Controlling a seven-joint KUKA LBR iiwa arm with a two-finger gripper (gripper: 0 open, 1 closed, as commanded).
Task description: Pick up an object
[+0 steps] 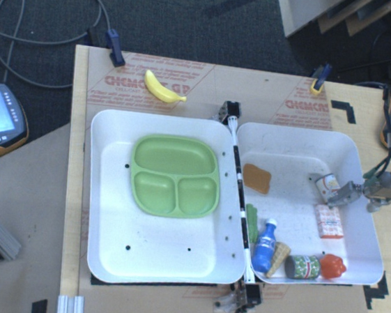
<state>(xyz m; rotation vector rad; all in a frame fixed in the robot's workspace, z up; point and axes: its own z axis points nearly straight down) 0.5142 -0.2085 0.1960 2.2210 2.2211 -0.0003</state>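
My gripper (346,193) reaches in from the right edge, low over the right bin's (302,140) right side. Its tip is just to the right of a small white carton with red print (327,183), close to it or touching it. Just below the tip lies a flat red-and-white packet (330,222). Along the bin's front lie a blue bottle (264,246), a tan cone (279,256), a green can (302,267) and a red tomato (333,266). A brown slice (257,178) lies at the bin's left.
The left bin (106,198) holds a green divided plate (176,175). A green strip (250,222) lies along the divider between the bins. A yellow banana (162,88) rests on the board behind the left bin. Clamps and cables stand at the back.
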